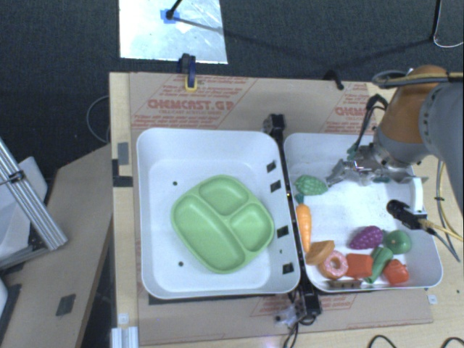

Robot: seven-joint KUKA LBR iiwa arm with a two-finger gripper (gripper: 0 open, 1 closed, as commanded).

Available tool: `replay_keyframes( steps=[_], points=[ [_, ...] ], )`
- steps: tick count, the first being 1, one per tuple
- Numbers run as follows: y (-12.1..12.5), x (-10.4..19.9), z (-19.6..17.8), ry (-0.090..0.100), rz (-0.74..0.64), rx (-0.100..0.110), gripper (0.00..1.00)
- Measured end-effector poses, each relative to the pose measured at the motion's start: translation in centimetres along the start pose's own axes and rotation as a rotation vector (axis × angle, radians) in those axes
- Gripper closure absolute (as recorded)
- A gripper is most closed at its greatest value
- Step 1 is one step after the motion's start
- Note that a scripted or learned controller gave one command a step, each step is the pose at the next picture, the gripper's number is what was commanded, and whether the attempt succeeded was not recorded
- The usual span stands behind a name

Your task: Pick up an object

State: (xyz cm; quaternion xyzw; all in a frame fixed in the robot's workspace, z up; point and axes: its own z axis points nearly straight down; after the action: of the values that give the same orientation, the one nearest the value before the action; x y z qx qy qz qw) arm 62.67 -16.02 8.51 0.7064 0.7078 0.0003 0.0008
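My gripper (338, 172) hangs over the back part of the right bin (330, 149), pointing left. A green leafy toy (310, 185) lies just to its left, apart from it. An orange carrot (304, 225) lies along the bin's left wall. Near the front sit a tan bread piece (319, 251), a pink donut (336, 265), an orange-red block (359, 264), purple grapes (366, 235), a round green vegetable (397, 241) and a red piece (396, 272). I see nothing held in the gripper.
The left bin (159, 158) holds a green divided plate (222, 223). A black divider with clips (279, 172) runs between the bins. The arm (413, 122) comes in from the right above the right bin's back corner.
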Motion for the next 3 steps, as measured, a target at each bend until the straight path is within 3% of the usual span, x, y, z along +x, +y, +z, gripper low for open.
replay_keyframes(
  steps=[1,3],
  points=[
    [0.1,0.0,-1.1,0.000,0.000,-0.003,1.00],
    [0.4,-0.9,-11.8,-0.001,-0.001,-0.005,1.00]
  ],
)
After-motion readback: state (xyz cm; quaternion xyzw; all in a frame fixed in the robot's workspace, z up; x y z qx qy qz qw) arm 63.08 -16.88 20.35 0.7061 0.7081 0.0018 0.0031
